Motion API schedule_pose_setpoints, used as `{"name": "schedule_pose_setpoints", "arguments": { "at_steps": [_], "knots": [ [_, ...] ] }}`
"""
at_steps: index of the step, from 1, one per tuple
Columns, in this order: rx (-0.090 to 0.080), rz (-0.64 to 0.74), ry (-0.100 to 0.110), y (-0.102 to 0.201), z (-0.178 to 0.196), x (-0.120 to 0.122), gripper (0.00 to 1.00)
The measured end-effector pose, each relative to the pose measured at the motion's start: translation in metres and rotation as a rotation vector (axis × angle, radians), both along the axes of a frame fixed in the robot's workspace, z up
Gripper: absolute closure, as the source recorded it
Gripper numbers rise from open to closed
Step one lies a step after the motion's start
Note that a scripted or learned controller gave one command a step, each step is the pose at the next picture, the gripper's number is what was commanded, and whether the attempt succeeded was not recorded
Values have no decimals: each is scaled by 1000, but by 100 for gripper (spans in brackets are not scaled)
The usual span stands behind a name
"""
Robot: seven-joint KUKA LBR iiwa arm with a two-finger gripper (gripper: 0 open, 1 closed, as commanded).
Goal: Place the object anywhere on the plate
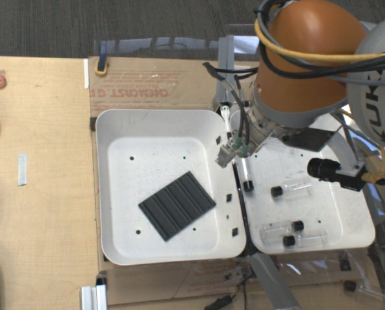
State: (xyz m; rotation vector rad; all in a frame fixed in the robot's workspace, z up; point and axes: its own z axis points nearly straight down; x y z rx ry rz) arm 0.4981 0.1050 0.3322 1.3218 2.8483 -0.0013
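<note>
The robot arm (pixel 322 57) is big and round. Its widest part is a shiny orange-brown dome, smooth like a ball. Next to the dome, on the right, the arm's shell is light grey, and part of a dark letter K is printed on it. Thick cables loop around the top of the dome: some are black and one is yellow. Under the dome the arm gets narrower and turns grey. Thin dark wires hang down along this part. At the bottom sits the small claw (pixel 234 152), made of grey metal with a little green piece on it. It looks tiny next to the fat dome above it.
</note>
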Motion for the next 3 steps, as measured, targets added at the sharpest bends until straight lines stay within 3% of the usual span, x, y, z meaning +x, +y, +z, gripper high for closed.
{"name": "schedule_pose_setpoints", "arguments": {
  "at_steps": [1, 2, 3],
  "knots": [
    [1, 566, 3, -7, -81, -20, 100],
    [0, 715, -2, -31, -16, -19, 100],
    [1, 721, 2, 32, -49, -2, 100]
  ]
}}
